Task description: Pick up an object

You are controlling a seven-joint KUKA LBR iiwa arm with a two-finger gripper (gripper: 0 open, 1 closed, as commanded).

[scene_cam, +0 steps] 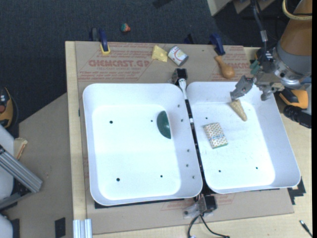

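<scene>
Camera view: two-finger gripper point(251, 87), jaws spread wide w/ nothing btwn them, hangs over right white bin point(277, 133) upper edge; tan cone-shaped object point(238, 109) lies just below-left, long axis slanting down-right, patterned block point(215, 135) farther.

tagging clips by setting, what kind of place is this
Most likely a robotics lab test bench: two white bins side by side on a clamped board, a robot arm reaching in, dark carpet and loose cables around.
</scene>
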